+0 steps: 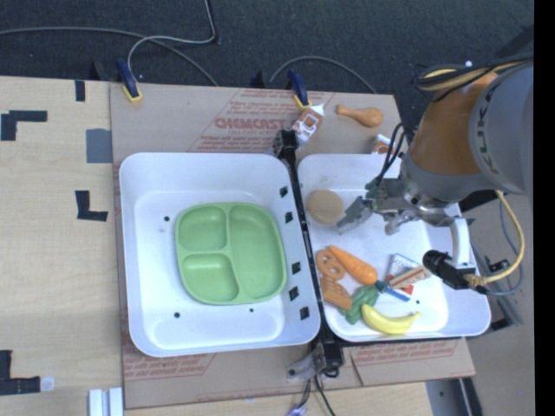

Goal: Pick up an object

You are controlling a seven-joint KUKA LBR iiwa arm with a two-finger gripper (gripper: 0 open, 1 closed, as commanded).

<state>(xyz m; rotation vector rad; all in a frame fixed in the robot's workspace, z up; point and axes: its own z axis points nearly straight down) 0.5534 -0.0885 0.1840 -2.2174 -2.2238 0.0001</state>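
My gripper (pixel 375 221) hangs over the right bin (pixel 347 170), open, with nothing between its fingers. Just left of its left finger lies a tan round disc (pixel 324 205). Below the gripper sit an orange carrot (pixel 352 265), a brown pretzel-like piece (pixel 333 282), a green leafy piece (pixel 363 301) and a yellow banana (pixel 388 321). A small packet with red and blue sticks (pixel 402 275) lies to the lower right of the gripper.
The left bin (pixel 143 232) holds a green divided plate (pixel 231 252). A wooden drumstick shape (pixel 359 114) and a small carton (pixel 305 124) lie on the cardboard behind the bins. Black clips line the divider between the bins.
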